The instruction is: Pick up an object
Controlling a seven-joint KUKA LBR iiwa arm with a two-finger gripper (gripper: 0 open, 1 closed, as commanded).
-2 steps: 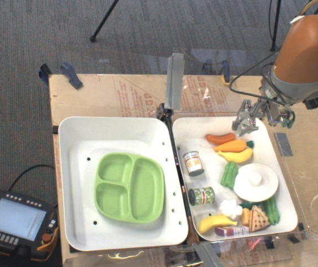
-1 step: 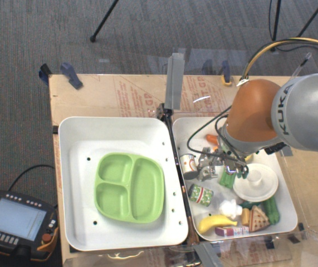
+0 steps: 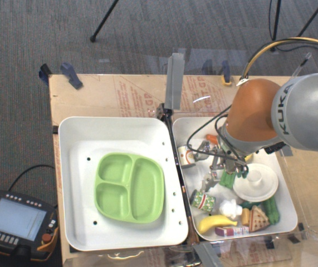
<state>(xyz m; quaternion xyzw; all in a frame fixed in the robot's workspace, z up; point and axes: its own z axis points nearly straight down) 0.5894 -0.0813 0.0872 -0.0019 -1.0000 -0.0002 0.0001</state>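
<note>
Okay, what I see from the overhead feed:

- Arm (image 3: 284,113) comes in from the right, orange band over the back half of the right bin (image 3: 290,202), wrist pointed down into it.
- Pincer (image 3: 221,168) sits low over the middle of that bin, left of the white plate (image 3: 256,183). Can't tell from here whether it's released or clenched; cabling and wrist hardware clutter the tip.
- I see nothing clearly between its tips, so no grasp I can confirm.
- Candidate objects are all in the right bin: small green-and-white can (image 3: 204,201) near the left wall, white round piece (image 3: 229,207) beside it, banana (image 3: 216,222) near the front, toy pizza slice (image 3: 257,219) and green vegetable (image 3: 271,210) front right, flat carton (image 3: 230,232) against the front wall.
- An orange item (image 3: 211,138) lies at the back under the cables; another small can (image 3: 185,156) sits by the divider.
- Left bin (image 3: 72,149) holds a green divided tray (image 3: 130,187), flat, roughly centred.
- Both bins sit side by side on the table (image 3: 108,96).
</note>
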